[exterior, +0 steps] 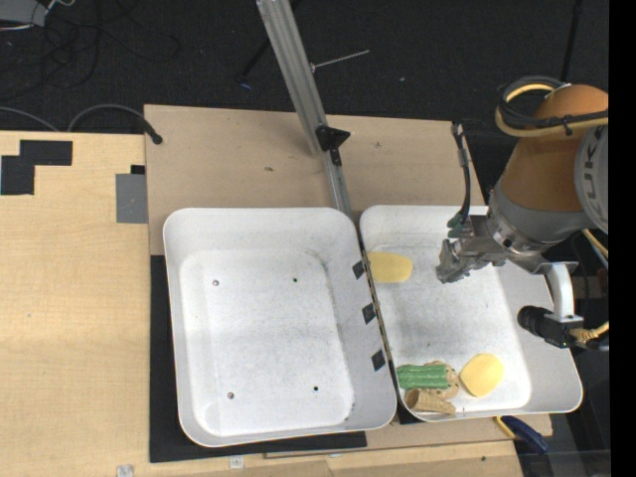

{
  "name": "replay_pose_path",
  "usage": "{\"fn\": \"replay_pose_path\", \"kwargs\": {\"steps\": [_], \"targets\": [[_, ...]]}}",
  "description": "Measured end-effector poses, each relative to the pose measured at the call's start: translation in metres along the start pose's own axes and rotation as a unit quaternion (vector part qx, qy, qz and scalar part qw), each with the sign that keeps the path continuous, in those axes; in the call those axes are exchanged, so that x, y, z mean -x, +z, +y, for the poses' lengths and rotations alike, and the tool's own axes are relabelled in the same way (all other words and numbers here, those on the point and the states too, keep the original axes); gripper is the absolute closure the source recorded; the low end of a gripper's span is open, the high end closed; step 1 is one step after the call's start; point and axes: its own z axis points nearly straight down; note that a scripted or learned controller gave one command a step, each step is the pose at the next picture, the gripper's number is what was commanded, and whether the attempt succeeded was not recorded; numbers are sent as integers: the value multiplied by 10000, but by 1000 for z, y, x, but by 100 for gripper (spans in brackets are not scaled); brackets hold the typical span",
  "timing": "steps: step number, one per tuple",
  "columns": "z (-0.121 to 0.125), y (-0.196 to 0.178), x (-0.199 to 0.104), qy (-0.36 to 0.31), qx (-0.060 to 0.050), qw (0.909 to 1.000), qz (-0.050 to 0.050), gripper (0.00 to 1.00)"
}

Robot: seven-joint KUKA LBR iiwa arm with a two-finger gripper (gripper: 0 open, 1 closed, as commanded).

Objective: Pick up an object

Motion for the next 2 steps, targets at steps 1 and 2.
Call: {"fn": "replay_pose_path", "kwargs": {"steps": [1, 2], "targets": [[0, -1, 0, -15, -29, 10000, 2, 100], [2, -11, -47, -15, -25, 10000, 3, 100]]}}
